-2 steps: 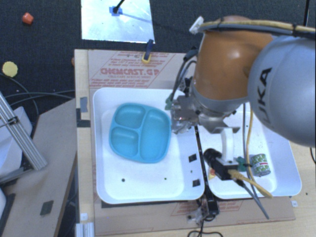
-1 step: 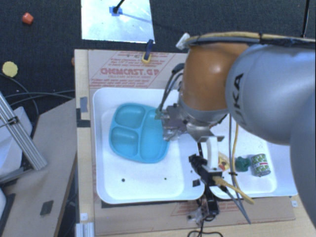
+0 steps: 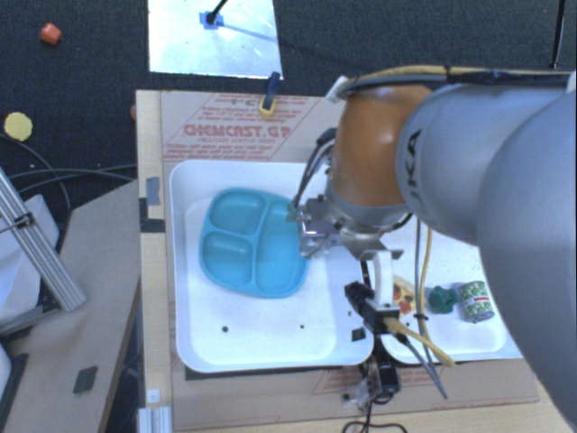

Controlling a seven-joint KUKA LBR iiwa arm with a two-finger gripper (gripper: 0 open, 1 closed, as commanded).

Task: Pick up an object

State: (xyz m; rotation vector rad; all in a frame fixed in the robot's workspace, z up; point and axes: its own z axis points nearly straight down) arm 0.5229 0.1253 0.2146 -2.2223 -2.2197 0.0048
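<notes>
hanging over the right edge of the blue plate (image 3: pixel 251 244), which lies flat in the left bin (image 3: pixel 203 345), with the gripper (image 3: pixel 311 228) mostly hidden under the big grey arm (image 3: pixel 469 165), so cannot tell if wide or narrow. could slip off the thin, smooth rim and come up with nothing. over in the right bin (image 3: pixel 491 341), a green toy (image 3: pixel 441 299) and a small can (image 3: pixel 476 300), well apart from the plate.
</notes>
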